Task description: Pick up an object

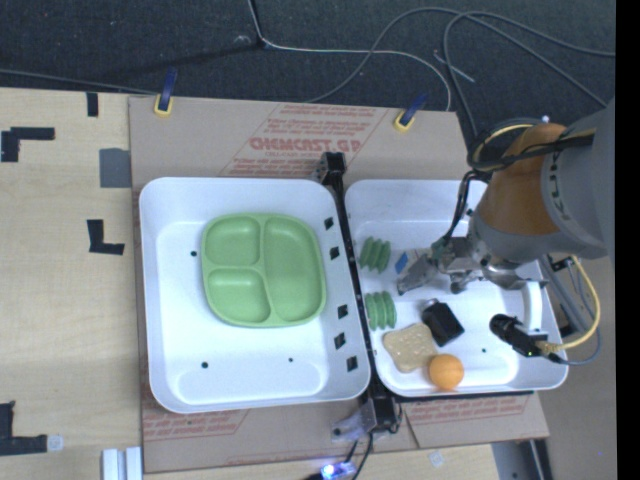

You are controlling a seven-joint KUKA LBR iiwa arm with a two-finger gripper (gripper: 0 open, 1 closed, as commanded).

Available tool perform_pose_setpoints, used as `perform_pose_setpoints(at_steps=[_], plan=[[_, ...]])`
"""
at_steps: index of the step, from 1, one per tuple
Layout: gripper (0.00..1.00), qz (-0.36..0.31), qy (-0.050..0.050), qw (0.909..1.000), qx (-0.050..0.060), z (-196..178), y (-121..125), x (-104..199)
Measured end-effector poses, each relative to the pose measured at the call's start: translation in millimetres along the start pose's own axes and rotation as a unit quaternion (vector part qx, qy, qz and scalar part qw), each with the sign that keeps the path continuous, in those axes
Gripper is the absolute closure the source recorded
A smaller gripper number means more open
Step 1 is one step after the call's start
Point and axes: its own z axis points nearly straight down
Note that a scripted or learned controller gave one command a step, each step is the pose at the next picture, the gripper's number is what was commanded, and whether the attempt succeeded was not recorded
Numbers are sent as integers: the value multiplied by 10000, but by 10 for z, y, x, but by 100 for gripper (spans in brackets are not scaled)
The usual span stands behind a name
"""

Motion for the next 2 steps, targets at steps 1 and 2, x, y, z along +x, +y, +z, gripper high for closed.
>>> perform_pose_setpoints(at_steps=[1,2], plan=[[100,-8,4,10000,-12,-130,6,10],[100,-2,2,10000,-33,-562,-35,56]])
